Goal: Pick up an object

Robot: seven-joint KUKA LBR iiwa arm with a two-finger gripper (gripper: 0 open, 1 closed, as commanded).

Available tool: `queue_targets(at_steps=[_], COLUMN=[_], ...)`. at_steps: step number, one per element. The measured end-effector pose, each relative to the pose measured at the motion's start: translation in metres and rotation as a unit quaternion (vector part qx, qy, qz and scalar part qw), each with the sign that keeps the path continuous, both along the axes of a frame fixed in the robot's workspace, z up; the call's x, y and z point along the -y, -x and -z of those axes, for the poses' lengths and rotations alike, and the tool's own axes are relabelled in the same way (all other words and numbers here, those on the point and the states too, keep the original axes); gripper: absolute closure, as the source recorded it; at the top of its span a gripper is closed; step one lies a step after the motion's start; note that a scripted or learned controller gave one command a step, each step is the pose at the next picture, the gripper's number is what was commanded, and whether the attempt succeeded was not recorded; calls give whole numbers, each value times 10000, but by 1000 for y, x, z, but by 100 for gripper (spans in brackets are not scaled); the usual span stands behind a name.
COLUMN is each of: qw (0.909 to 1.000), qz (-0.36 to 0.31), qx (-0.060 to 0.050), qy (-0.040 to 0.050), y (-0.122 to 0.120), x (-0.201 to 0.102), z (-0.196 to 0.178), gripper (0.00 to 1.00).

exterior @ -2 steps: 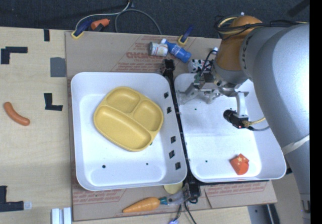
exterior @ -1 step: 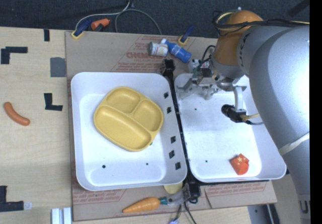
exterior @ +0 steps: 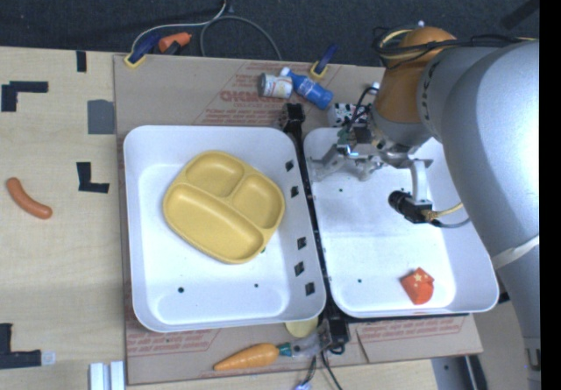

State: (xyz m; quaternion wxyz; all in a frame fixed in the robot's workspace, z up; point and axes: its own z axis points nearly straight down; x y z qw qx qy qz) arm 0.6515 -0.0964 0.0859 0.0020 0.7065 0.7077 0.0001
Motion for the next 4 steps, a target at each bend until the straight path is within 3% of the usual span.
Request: queue_targets(at_steps=[1, 2, 3, 4], qw=[10000, 10000, 10000, 10000], qz=[-6, 0, -6, 3], qx=[-11, 4, -4, 0], qy=[-12, 0, -14, 1], y=[-18, 11, -18, -9], x=[-1, 0, 4, 0], z=[1, 0, 1, 0], gripper=[0, 0, 0, 0])
